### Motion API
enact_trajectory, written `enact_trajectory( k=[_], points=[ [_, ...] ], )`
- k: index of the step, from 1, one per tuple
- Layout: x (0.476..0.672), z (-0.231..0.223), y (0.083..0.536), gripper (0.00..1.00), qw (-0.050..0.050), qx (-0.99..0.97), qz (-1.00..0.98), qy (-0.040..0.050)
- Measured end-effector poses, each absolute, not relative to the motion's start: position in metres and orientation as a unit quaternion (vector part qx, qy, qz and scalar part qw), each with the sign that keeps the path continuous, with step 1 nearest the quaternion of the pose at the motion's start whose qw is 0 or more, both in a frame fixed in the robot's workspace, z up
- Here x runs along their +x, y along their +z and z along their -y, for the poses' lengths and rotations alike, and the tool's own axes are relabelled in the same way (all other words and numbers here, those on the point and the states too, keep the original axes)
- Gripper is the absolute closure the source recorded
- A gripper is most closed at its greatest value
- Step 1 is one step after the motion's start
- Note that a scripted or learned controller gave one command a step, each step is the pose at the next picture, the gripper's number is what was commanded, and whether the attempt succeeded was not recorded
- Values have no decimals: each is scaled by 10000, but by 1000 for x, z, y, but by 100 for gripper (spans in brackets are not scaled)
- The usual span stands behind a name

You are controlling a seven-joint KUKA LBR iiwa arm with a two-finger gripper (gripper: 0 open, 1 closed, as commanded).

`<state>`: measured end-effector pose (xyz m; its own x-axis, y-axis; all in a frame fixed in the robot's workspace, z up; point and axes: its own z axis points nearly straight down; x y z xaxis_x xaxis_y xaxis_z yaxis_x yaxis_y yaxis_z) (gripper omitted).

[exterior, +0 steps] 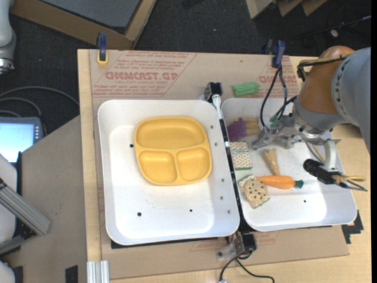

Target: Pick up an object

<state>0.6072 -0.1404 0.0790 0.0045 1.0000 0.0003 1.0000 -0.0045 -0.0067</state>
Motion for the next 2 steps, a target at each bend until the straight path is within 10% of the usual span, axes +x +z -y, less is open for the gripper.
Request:
enact_trajectory(
  k=[1,2],
  points=[
    [561,139,84,0,28,-7078,7064,15],
    [564,138,95,100,-2,-7074,7068,-4]
  ],
)
